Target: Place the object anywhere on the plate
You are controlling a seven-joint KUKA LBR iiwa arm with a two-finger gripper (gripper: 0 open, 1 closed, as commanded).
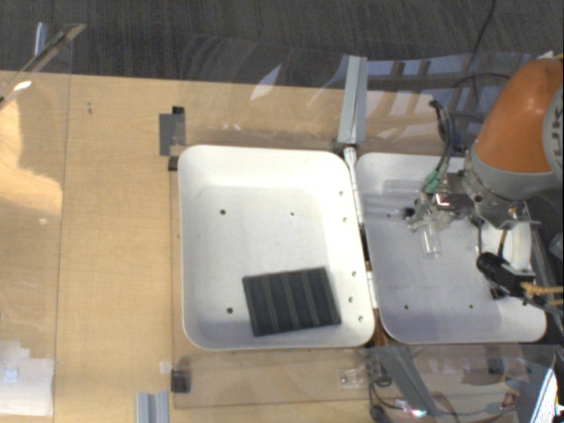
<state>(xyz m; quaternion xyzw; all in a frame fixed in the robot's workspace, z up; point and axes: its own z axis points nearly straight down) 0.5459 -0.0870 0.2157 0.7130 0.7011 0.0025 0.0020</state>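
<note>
The grey KUKA arm with the orange band reaches over the right-hand shallow white bin, and its two-finger gripper hangs above that bin's far-left part. Glare and cabling blur the tool, so I cannot tell whether it is spread, pressed together or pinching anything.

Just at its tip, toward the bin's near edge, is a small pale see-through piece. I take this to be the object, though it is too faint to be sure. It seems to stand on end or lie with its short length running far to near. Whether it touches the gripper or rests on the bin floor cannot be made out.

The dark ribbed rectangular plate lies in the left-hand shallow white bin, by its near edge and toward its near-right corner. Its long axis runs roughly left to right, tilted a little.

From the gripper, then, the plate lies to the view's left and nearer the near edge, well apart, with the two bins' touching rims between them. Any carry must likely rise over those rims. The left bin's bare floor around the plate leaves open room for approach, but the plate sits close to the near wall.
</note>
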